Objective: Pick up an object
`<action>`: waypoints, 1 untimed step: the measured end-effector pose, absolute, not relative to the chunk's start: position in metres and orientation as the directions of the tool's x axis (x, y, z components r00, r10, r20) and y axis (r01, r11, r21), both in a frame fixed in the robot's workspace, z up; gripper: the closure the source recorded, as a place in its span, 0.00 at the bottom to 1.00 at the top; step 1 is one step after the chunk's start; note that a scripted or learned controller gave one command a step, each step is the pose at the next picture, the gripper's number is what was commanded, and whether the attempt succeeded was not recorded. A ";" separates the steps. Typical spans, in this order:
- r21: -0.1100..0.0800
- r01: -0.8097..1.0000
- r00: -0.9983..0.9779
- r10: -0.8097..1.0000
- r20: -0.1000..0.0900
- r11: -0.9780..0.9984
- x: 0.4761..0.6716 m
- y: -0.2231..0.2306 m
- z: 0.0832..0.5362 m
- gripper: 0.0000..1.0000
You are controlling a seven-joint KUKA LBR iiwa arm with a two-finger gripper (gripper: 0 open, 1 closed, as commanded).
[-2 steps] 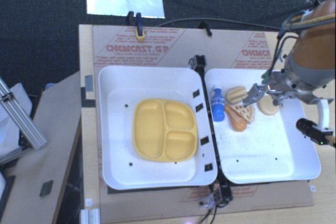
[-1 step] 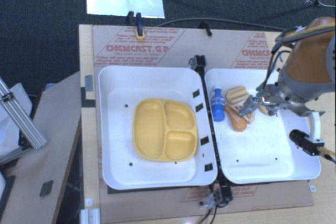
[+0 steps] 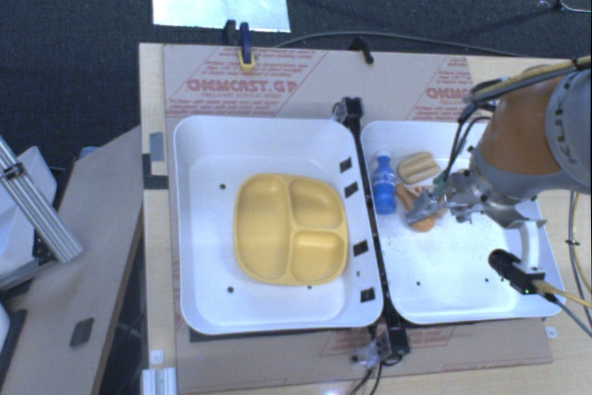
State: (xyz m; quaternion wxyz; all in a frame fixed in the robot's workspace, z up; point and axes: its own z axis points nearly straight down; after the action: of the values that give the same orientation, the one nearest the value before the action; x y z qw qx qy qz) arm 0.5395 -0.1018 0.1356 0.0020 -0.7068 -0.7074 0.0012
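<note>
- The orange object (image 3: 408, 197) lies in the right bin (image 3: 462, 291), in its upper-left part, just right of the blue bottle (image 3: 383, 184) and below the tan bread-like item (image 3: 417, 167).
- The gripper (image 3: 427, 203) sits directly at the right edge of the orange object; the fingertips appear to overlap or touch it, but the view is too blurred to confirm that the object is between them.
- Finger state: it cannot be determined whether the fingers are spread or closed.
- The blue bottle lies along the left wall of the right bin, its white cap pointing toward the far rim.
- The tan bread-like item rests near the far wall of the right bin, close beside the bottle.
- The arm (image 3: 527, 143), orange-banded above the wrist, enters from the right and covers the upper-right part of the right bin.
- The left bin (image 3: 203, 227) holds a yellow divided plate (image 3: 291, 228), centred and flat.
</note>
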 end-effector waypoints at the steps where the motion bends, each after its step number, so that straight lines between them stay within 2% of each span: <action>1: -0.004 1.000 -0.001 1.000 0.001 0.001 0.539 -0.101 0.083 0.00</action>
State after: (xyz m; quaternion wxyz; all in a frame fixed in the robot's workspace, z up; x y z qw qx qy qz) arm 0.5390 -0.1012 0.0831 0.0019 -0.7067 -0.7075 0.0009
